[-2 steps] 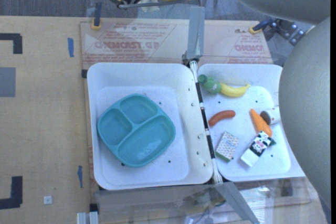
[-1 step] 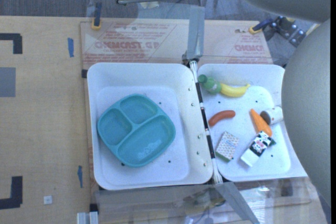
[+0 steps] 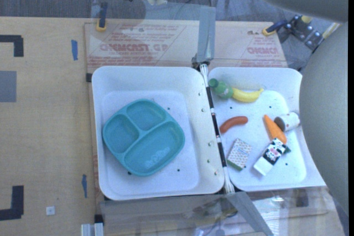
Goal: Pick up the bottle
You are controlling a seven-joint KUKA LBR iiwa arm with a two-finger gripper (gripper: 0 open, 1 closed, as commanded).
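Approach step, judging by the scene: the arm (image 3: 332,135) looms off right, the claw's state I cannot tell, and the small green bottle (image 3: 220,88) lies well left of it beside the banana (image 3: 247,95), needing a descent there.

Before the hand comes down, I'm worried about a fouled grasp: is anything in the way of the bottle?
Nothing lies on the small green bottle in the right white bin. A yellow toy banana sits close beside it toward the bin's middle, and the bin's wall runs close on its other side, so a grasp may be cramped.
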